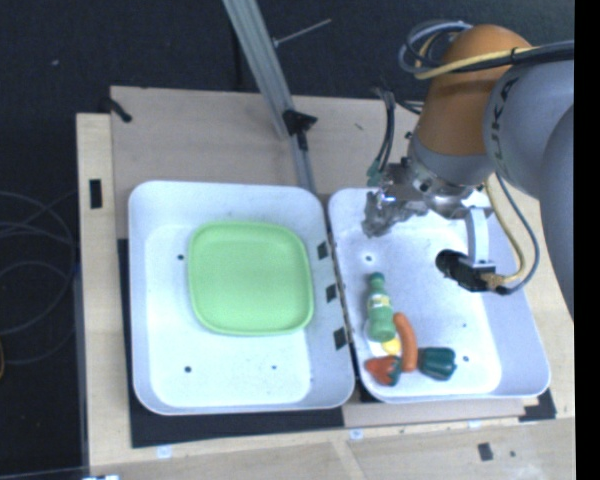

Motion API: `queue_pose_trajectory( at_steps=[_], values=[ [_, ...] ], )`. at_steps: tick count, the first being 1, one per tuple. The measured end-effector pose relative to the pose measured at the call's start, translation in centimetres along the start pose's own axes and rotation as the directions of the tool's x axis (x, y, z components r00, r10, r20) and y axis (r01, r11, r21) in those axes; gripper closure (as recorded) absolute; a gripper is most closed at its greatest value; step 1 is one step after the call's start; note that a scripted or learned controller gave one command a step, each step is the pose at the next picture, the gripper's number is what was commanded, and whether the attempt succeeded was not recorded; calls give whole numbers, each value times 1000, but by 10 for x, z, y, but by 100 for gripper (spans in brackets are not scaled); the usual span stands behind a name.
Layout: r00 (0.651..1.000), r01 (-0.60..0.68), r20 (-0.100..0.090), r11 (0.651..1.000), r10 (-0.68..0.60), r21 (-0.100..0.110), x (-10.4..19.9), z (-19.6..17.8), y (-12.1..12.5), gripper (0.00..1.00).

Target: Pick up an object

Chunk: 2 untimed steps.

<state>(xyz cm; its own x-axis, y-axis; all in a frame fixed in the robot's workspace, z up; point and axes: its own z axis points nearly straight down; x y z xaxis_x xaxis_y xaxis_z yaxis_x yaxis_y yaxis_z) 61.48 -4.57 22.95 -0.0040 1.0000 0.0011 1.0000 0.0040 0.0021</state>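
The right bin [510, 363] holds a small pile of toy food near its front left: a green bottle-shaped piece [379, 306], an orange carrot-like piece [408, 340], a dark green pepper [438, 362], a red piece [382, 370] and a yellow-white bit [385, 345]. My gripper [380, 211] hangs over the back left part of that bin, well behind the pile, with nothing visible in it. The fingers are too small and dark to read.
The left bin [160, 368] carries a light green square plate [250, 277]. A grey metal pole [263, 56] slants in from the top to the bins' shared edge. A black fitting with cables [467, 270] hangs from the arm over the right bin.
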Motion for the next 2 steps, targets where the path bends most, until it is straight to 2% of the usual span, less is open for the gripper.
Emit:
queue_pose_trajectory(
  at_steps=[1, 2],
  values=[
    [1000, 0, 0, 1000, 0, 1, 43, -3, -4, 100],
    [1000, 1, 0, 1000, -1, 2, 103, 0, 0, 100]
  ],
)
